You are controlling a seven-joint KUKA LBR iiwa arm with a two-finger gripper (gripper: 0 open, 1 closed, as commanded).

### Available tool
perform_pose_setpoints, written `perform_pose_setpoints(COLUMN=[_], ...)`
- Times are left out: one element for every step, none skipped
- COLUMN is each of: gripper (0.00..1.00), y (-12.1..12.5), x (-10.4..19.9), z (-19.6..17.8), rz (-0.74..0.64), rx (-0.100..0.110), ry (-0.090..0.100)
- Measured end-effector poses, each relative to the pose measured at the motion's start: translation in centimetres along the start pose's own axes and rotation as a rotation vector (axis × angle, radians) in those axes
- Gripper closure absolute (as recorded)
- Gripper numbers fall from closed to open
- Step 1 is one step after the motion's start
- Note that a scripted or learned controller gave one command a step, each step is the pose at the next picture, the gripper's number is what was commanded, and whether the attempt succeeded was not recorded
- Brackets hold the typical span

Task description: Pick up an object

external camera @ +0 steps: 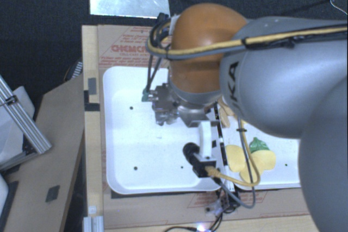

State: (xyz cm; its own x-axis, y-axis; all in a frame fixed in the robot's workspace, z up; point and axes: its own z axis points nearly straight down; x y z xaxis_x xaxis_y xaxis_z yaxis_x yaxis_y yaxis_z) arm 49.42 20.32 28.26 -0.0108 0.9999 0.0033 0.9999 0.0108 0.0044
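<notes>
One gripper (161, 105) hangs under the grey wrist, low over the left-hand white bin (125, 138), near that bin's far right part. The wrist hides most of it, so whether it is spread or pressed together cannot be told, and nothing can be seen held in it. A yellow object (264, 160) with a green piece (258, 145) touching its far edge lies in the right-hand bin (285, 175), well apart from the gripper and partly behind the arm. Both bins rest on brown cardboard (122, 47) printed in red.

Robotics lab, white bin (130, 141) on cardboard (126, 45), aluminium framing (24, 122)
</notes>
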Motion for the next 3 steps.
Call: perform_pose_setpoints(gripper=[1.0,1.0,1.0], y=[9.0,1.0,3.6], x=[2.8,3.1,-1.2], z=[2.9,5.0,1.2], rz=[0.005,0.006,0.011], rx=[-0.003,0.01,0.001], ry=[-0.002,-0.004,-0.003])
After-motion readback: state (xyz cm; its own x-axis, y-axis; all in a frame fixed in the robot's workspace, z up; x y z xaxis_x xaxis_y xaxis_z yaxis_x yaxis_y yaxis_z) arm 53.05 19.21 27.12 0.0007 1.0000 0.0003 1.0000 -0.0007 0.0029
